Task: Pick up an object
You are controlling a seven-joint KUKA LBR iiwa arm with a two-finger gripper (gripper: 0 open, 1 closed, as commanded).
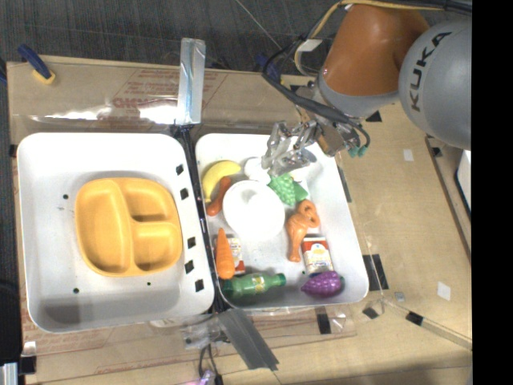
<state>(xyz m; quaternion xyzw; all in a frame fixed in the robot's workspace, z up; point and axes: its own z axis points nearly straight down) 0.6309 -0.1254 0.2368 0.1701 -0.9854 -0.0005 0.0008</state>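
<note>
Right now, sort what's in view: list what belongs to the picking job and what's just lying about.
Job:
gripper, over the right bin's far end
right bin
banana
white plate
green leafy toy
orange chicken leg
carrot
green bottle
purple grapes
small sauce bottle

Lying about:
left bin
yellow divided tray

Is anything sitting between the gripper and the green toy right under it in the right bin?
Nothing visible does. The gripper hangs at the back of the right bin, directly over the green toy, with the white plate beside it.
</note>
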